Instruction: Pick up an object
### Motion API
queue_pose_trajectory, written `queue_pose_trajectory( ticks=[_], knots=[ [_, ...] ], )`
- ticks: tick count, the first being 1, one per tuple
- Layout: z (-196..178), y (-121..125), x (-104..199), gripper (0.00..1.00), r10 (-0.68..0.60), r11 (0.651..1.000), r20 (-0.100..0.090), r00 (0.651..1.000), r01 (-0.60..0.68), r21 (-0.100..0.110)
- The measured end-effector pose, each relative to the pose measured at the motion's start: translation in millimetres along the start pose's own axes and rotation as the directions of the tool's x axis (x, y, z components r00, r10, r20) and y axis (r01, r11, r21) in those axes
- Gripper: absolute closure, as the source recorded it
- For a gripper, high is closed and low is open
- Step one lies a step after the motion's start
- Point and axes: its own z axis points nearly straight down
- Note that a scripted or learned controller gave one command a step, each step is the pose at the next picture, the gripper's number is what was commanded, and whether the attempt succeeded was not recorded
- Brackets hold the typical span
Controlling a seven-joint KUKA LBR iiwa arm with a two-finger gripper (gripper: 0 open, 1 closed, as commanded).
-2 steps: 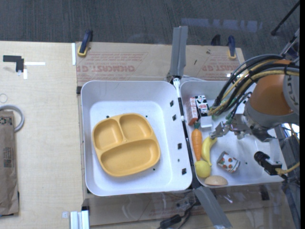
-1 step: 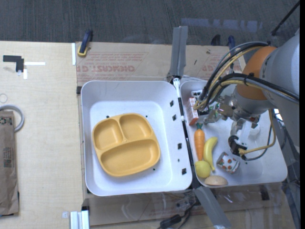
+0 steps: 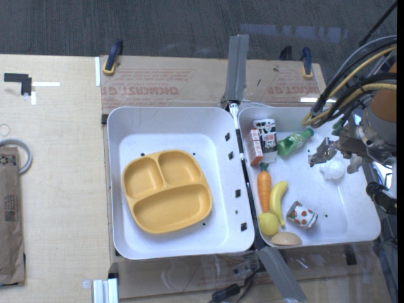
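My gripper (image 3: pixel 336 158) hangs low over the right side of the right bin (image 3: pixel 353 229), with its two fingers (image 3: pixel 319 152) spread apart. A small white crumpled object (image 3: pixel 332 168) lies on the bin floor between and just below the fingertips; I see no grip on it. To the left lie a green bottle (image 3: pixel 293 142), a small milk carton (image 3: pixel 267 134), a red box (image 3: pixel 254 147), a carrot (image 3: pixel 264 185), a banana (image 3: pixel 278 196), a lemon (image 3: pixel 268 223), a red-spotted white cup (image 3: pixel 302 215) and a beige bun (image 3: pixel 286 238).
The left bin (image 3: pixel 120 169) holds a yellow divided plate (image 3: pixel 167 191). A divider wall (image 3: pixel 243 169) runs between the bins. Cables (image 3: pixel 353 81) arch over the right bin's far corner. A brown paper bag (image 3: pixel 9 213) lies at the far left of the bench.
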Motion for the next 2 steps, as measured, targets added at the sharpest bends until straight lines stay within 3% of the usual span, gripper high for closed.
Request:
queue_pose_trajectory(
  ticks=[1,2],
  knots=[
    [132.0,-13.8,38.4,0.0,0.011,1.0,-0.001,1.0,-0.011,0.0],
    [132.2,-13.9,38.1,0.0,0.011,1.0,-0.001,1.0,-0.011,0.0]
  ],
)
